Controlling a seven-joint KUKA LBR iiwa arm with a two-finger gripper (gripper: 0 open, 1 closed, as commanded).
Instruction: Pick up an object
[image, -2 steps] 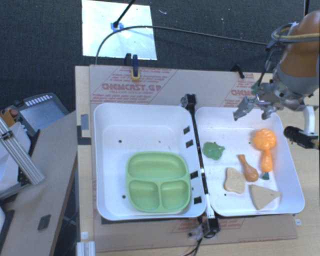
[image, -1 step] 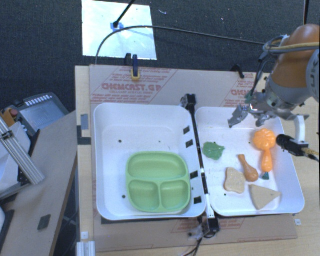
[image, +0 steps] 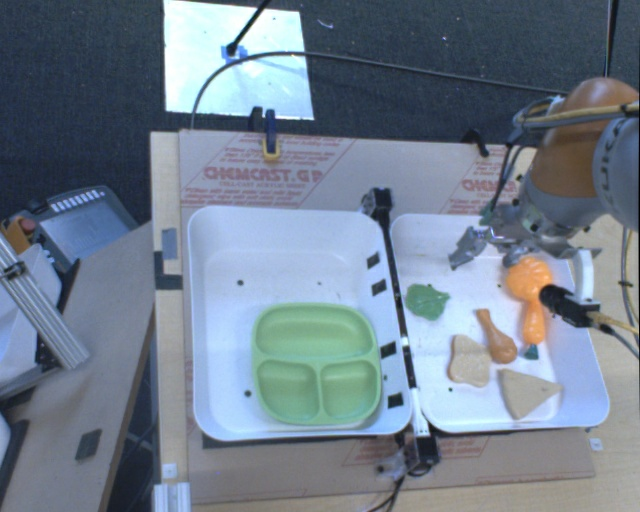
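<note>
Objects for picking lie in the right bin (image: 430, 418): a green leafy piece (image: 427, 301) near the divider, a tan slice (image: 469, 361) with a drumstick-shaped piece (image: 495, 337) just beside it, a pale wedge (image: 526, 391) toward the near corner, and an orange carrot-like piece (image: 531, 291) by the far right side. The left bin (image: 215, 290) holds a green divided tray (image: 317, 362) (three compartments, lying flat). The arm (image: 585, 150) reaches in from the right, and the hand (image: 466, 248) hangs over the far part of the right bin, above bare white floor and apart from the green leafy piece. Its fingers (image: 460, 255) look spread with nothing between them, though their tips are small and hard to read. Both bins rest on the desk (image: 170, 330).
</note>
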